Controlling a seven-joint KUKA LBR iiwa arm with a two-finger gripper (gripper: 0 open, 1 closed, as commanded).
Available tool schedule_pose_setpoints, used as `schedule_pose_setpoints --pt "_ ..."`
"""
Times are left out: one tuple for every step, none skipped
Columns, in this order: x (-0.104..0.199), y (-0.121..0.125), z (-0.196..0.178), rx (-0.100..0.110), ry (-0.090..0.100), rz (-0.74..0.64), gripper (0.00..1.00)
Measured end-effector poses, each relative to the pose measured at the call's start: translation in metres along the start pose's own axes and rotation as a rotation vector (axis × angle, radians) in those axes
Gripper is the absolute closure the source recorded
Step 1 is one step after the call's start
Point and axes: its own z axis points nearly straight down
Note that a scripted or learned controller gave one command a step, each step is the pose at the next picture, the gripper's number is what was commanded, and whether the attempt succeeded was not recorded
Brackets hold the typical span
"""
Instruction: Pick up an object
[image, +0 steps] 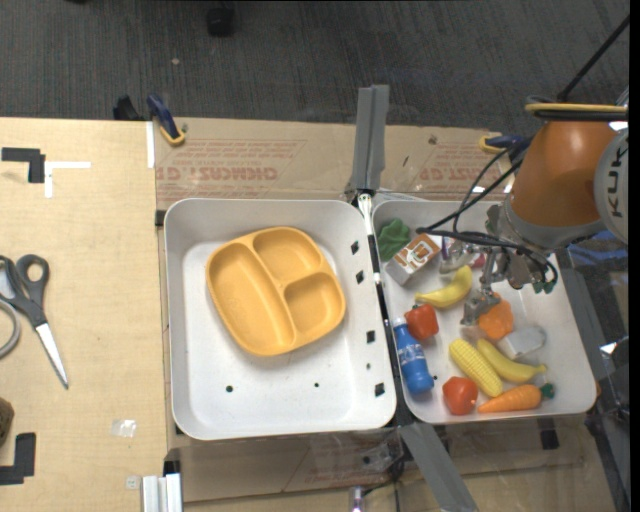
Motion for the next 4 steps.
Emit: schedule_pose_setpoints --pt "-0.002 0.000 -0.011 0.001 -0.006 0.000 1.00" --pt "-0.057 0.067 -0.154 0.000 -0.001 -0.055 1.00" --pt "-0.071 0.129 -0.138 -0.001 0.002 -0.103 1.00" --pt "0.001 0.156 -0.113 -0.001 0.003 -0.060 1.00"
